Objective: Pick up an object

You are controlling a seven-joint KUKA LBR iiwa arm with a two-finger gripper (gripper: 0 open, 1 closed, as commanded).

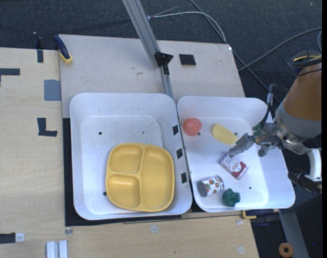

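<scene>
Camera view:
Gripper (244, 144): over the right bin (270, 195), finger state cannot be told.
Red-and-white packet (234, 165): right bin, just below the gripper tip; long axis diagonal, upper left to lower right.
Yellow block (224, 134): long axis slants down-right.
Other contents: pink ball (192, 126), small can (210, 186) lying sideways, green lump (231, 198).
Left bin (82, 144): holds yellow divided plate (140, 177).
Hard to make out: packet print; contact between gripper and packet.

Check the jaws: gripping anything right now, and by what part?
Cannot tell. The gripper sits at the upper edge of the red-and-white packet in the right bin, but no hold is visible.
</scene>
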